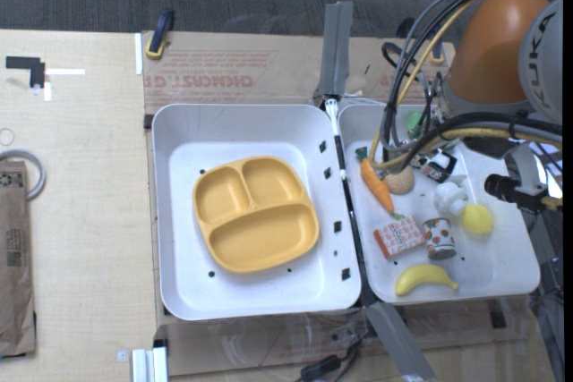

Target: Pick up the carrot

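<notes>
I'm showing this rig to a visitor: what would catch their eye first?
Probably the yellow divided plate, alone in the left bin. Next, the arm's orange band at upper right, above the right bin, where a carrot, banana, lemon and small can lie close together.

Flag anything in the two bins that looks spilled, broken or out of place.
Nothing stands out. The yellow divided plate lies flat in the left bin. The carrot, banana, small can, lemon and red packet lie loose but intact in the right bin.
</notes>
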You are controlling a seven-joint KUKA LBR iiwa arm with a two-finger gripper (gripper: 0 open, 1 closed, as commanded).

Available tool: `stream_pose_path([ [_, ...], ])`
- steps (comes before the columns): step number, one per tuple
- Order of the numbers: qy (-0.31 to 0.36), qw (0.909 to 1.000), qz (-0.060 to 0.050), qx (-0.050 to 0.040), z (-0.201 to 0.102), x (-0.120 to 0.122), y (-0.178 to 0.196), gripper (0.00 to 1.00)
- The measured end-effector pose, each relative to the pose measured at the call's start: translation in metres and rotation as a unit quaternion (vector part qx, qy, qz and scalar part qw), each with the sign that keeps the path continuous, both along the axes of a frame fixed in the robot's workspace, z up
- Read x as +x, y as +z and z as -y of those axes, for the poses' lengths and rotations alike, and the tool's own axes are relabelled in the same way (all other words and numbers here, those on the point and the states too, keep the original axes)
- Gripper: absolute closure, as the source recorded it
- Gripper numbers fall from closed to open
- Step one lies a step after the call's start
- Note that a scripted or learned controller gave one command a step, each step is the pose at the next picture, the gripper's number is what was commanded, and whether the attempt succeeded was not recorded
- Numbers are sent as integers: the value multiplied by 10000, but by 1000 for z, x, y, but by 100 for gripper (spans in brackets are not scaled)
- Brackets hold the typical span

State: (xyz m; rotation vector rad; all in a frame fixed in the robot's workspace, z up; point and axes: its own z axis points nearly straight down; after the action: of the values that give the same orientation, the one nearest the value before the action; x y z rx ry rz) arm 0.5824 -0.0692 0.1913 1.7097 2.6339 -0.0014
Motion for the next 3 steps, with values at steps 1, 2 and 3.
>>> stream_pose_path([
  [1, 1696, 9855, 9, -5, 60, -4, 7, 0],
  [2, 2964, 9551, 10, -3, 34, 19, -95, 0],
  [3, 3530, 9356, 19, -8, 35, 63, -98, 0],
])
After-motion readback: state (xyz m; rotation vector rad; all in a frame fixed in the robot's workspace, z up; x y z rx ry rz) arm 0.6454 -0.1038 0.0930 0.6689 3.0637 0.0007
